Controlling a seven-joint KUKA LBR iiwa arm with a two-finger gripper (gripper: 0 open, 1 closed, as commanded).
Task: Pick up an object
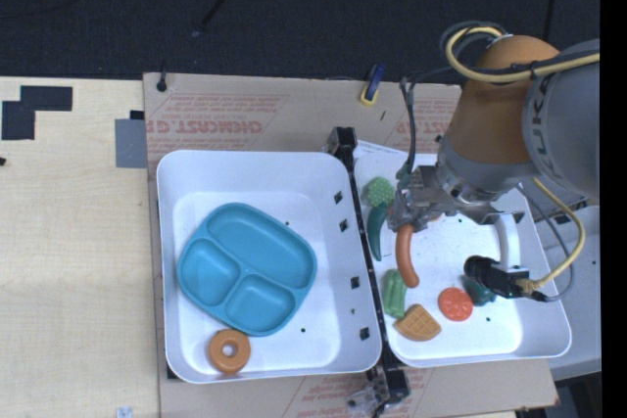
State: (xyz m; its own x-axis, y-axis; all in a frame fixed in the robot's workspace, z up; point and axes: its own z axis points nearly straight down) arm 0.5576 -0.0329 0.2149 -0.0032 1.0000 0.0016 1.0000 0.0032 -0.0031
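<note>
I have the gripper (409, 210) low in the right bin (509, 333), at that bin's left side, directly above the upper end of the hot dog (406, 255); I judge it is placed there to take the sausage by its end, since that end is the freest part of the cluster; whether the jaws are open or closed I cannot tell, the wrist hides them, so I claim no hold; the hot dog lies with its long axis near vertical in the view, upper end under the tool, lower end pointing down and slightly right toward the waffle wedge (418, 322); a dark green pepper (376, 226) sits just beside it on the left, a green block (393, 293) below; the tomato (455, 304) lies apart; the left bin (196, 173) carries the blue tray (247, 266) and doughnut (229, 350).
</note>
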